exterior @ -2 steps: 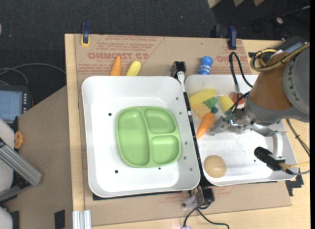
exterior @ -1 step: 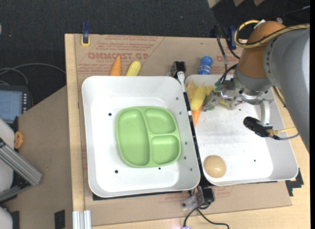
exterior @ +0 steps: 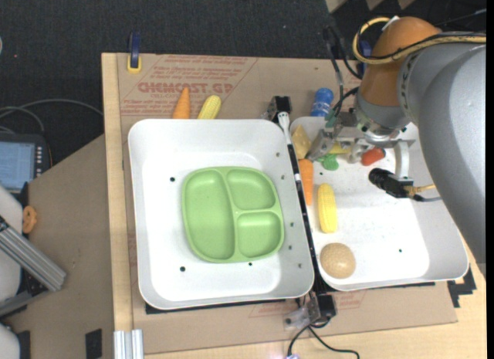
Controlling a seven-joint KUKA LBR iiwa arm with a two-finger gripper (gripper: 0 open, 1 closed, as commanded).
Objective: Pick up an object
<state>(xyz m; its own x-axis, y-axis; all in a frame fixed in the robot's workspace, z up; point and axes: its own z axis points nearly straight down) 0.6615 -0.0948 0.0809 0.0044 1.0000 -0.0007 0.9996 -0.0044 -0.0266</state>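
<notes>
My gripper (exterior: 337,146) hangs low over the far left part of the right bin (exterior: 401,230). Right under it lie a small green item (exterior: 331,163) and a yellowish item (exterior: 300,143). A red item (exterior: 372,156) sits just to the gripper's right. Along the bin's left wall lies an orange carrot (exterior: 306,180), with a yellow corn cob (exterior: 327,208) beside it. A round tan ball (exterior: 337,259) rests near the front edge. I see nothing lifted off the bin floor.
The left bin (exterior: 154,195) holds a green divided plate (exterior: 231,213). Behind the bins, on the cardboard, lie another carrot (exterior: 181,104), a yellow piece (exterior: 209,106), a black object (exterior: 279,107) and a blue bottle (exterior: 323,103). The arm covers the bin's right side.
</notes>
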